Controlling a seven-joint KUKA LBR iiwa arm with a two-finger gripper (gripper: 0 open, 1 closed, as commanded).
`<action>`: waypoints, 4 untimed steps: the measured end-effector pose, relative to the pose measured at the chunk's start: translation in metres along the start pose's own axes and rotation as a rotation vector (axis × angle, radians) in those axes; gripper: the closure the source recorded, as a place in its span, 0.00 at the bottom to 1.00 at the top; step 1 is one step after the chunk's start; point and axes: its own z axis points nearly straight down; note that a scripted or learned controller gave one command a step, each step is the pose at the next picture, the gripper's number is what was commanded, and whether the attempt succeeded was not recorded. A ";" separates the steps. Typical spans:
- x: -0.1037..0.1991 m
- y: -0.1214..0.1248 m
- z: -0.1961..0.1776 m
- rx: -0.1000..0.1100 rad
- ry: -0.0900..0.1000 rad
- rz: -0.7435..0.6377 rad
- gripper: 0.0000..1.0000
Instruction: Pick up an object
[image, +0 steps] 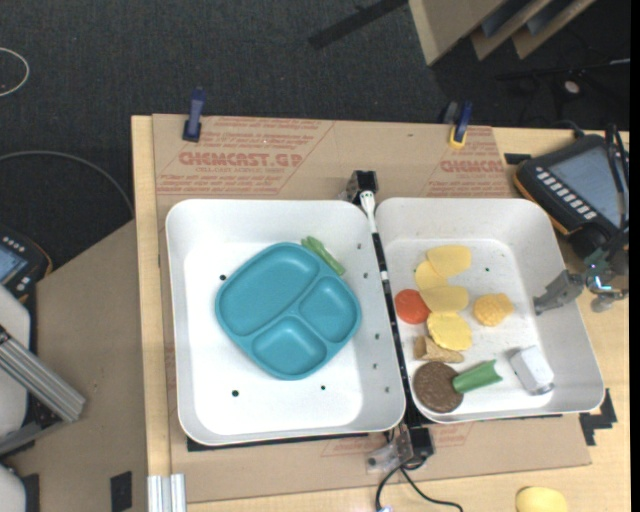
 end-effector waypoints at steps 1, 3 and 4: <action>0.001 -0.007 -0.194 -0.020 -0.008 -0.002 0.00; -0.017 -0.009 -0.118 0.007 0.002 0.002 1.00; -0.016 -0.008 -0.076 0.005 0.002 0.001 1.00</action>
